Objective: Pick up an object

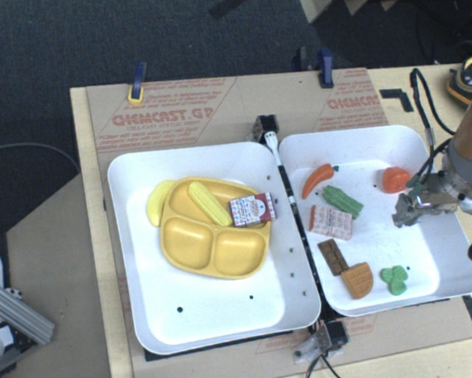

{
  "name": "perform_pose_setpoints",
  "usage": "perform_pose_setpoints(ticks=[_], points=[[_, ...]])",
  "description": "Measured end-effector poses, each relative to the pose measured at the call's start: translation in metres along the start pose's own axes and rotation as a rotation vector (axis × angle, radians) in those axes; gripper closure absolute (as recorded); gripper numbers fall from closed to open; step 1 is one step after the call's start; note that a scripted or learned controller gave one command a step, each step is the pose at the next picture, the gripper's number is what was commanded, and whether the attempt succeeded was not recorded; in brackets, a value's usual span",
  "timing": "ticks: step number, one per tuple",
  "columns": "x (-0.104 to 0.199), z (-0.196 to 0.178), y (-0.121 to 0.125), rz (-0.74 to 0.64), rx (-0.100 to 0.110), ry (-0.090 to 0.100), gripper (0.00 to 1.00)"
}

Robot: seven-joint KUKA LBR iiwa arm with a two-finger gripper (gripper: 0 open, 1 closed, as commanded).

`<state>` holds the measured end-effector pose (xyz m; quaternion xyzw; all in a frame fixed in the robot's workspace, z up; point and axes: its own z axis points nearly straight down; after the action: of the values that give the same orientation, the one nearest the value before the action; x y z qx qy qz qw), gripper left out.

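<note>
Two shallow white bins, side by side on one bench.

Right bin, seven loose items, near edge to far edge:
- One green broccoli piece, near the bin's front right corner.
- One tan waffle-like block, just left of the broccoli.
- One dark brown chocolate bar, touching or just beside the tan block, toward the bin's left wall.
- One pale printed packet, mid-bin, left of centre.
- One green pickle-like piece, just behind the packet.
- One orange-red carrot-shaped piece, toward the far left corner.
- One red-orange tomato-like piece, toward the far right side.

One hand, over the right side of this bin, just in front of the tomato-like piece; nothing shows between its fingers, and I cannot tell whether they are apart or together.

Left bin, four items:
- One yellow divided tray, centre of the bin.
- One small red-and-white carton, on the tray's right rim.
- One corn cob, lying in the tray's far compartment.
- One banana, against the tray's far left edge.
</note>
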<state>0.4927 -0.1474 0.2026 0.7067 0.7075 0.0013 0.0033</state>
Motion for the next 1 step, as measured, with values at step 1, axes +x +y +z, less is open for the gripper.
perform_pose_setpoints(ticks=[1], points=[[-0.0003, -0.0239, 0.0014, 0.000, 0.001, 0.001, 1.00]])
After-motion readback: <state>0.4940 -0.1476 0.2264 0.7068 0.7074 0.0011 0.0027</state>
